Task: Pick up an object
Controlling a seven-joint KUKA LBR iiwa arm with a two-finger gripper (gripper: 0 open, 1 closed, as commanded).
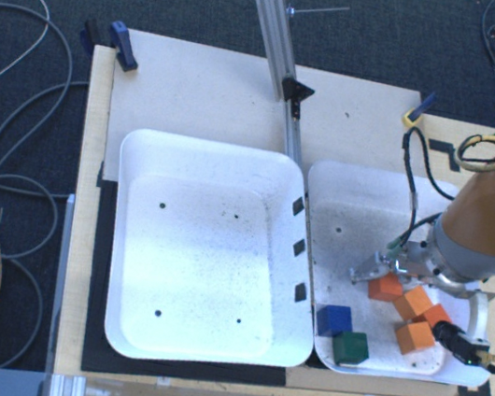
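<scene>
My gripper [379, 271] is low in the right bin [360, 203], near its middle, with the arm coming in from the right. An orange block [387, 289] lies right under and just in front of the gripper tip, touching or nearly touching it. Beside that block lie two more orange blocks [416, 302] [414, 337] and a red-orange one [439, 317]. A blue block [334, 320] and a green block [351, 347] sit together at the bin's front left corner.
The left bin [149, 165] stands beside the right one, their walls meeting at a ridge with black clips [299, 246]. A slanted metal pole [276, 36] rises from behind the bins. A black cable [409, 188] hangs over the right bin's back.
</scene>
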